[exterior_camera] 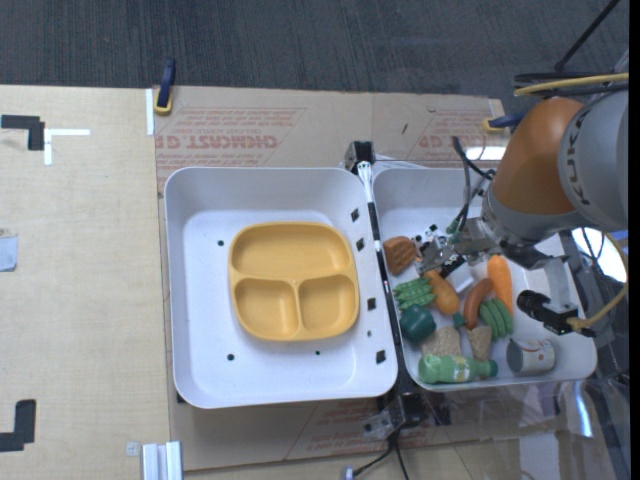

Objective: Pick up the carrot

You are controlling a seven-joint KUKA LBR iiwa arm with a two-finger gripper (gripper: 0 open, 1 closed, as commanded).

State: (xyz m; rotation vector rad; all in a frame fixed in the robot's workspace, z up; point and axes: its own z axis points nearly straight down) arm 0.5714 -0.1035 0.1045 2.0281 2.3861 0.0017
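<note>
The carrot (500,280) is a long orange piece with a green leafy end (495,315), lying in the right bin (400,190) among other toy foods. My gripper (441,254) hangs over the middle of that bin, to the left of the carrot and a little higher in the view. It is just above a second, shorter orange piece (443,293) with green leaves (411,291). The carrot lies free in the bin, apart from the gripper. The grey arm with its orange band (535,158) comes in from the right.
The left bin (190,298) holds a yellow divided plate (295,278). Around the carrot lie a brown bread roll (400,254), a reddish sausage (477,296), a green pepper (417,323), a green bottle (455,370), bread slices (441,343) and a silver can (530,355).
</note>
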